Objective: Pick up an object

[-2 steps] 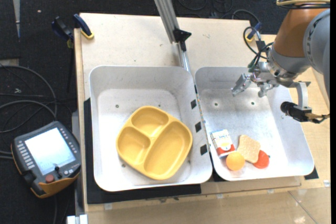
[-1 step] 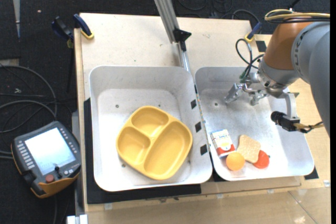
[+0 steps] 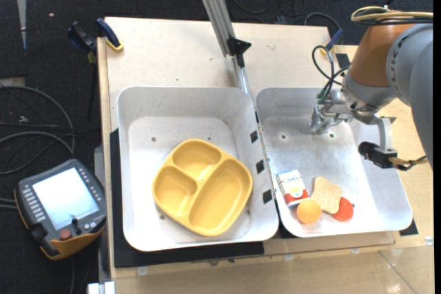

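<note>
The right bin (image 3: 386, 189) holds a small white and red carton (image 3: 291, 186), an orange ball (image 3: 309, 211), a tan slice of toast (image 3: 328, 193) and a red piece (image 3: 344, 211), all clustered near its front edge. My gripper (image 3: 321, 124) hangs over the back of this bin, well apart from those objects, pointing down at bare bin floor. I see nothing between its fingers. The left bin (image 3: 138, 127) holds a yellow divided plate (image 3: 202, 186).
A grey metal pole (image 3: 215, 3) slants down to the ridge between the bins. A teach pendant (image 3: 58, 206) lies left of the bench. Cables trail from the arm's wrist over the right bin's far edge.
</note>
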